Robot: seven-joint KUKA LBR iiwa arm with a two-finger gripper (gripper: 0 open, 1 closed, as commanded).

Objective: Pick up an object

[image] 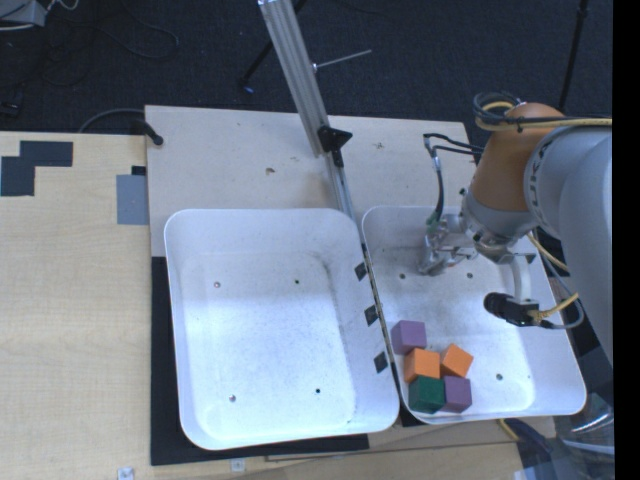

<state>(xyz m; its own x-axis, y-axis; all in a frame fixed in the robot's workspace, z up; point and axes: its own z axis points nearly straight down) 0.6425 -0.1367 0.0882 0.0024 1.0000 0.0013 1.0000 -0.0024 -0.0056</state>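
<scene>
Gripper (437, 258): grip state cannot be told; hangs at 12 o'clock of blocks
Purple block (407, 335): likely light, rigid; take flat opposite faces

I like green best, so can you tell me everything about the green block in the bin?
The green block is a small dark green cube, matte like foam, lying in the right bin near its front left corner. It sits in a tight cluster: an orange block just behind it and a purple block pressed against its right side. The tool is farther back in the bin, away from it.
</scene>
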